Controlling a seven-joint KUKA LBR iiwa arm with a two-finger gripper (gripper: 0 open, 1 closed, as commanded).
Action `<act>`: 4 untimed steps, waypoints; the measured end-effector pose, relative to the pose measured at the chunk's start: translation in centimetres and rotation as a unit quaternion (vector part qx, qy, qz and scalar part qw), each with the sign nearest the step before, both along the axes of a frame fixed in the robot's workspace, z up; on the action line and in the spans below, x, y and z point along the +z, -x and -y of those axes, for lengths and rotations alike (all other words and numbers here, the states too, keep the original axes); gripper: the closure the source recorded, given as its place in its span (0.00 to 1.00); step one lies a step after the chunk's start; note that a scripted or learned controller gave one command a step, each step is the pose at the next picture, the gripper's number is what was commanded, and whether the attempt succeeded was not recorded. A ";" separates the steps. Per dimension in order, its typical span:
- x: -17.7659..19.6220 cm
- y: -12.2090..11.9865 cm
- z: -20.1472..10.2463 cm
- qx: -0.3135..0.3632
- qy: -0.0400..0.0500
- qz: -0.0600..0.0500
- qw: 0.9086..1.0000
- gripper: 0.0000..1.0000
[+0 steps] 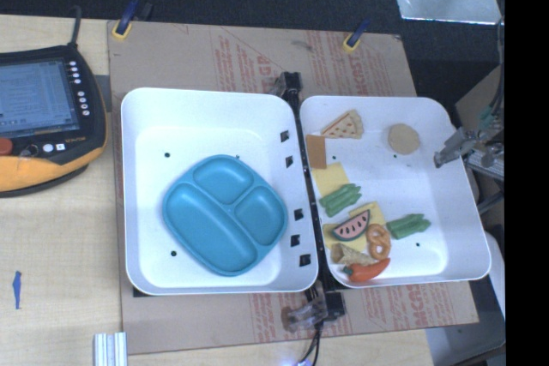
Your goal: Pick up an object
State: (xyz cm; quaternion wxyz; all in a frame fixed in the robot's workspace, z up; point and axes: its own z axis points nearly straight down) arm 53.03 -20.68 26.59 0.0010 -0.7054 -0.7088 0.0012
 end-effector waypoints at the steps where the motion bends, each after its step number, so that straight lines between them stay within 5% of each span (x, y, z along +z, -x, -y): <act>1: -16.3 -5.3 -2.6 0.002 -0.002 -0.006 1.000 0.00; 2: -17.4 -12.9 -6.3 0.003 0.000 0.002 1.000 0.00; 3: -10.5 -8.6 -2.4 -0.003 0.001 0.002 1.000 0.00; 4: -12.7 0.2 -7.8 -0.001 -0.002 -0.005 1.000 0.00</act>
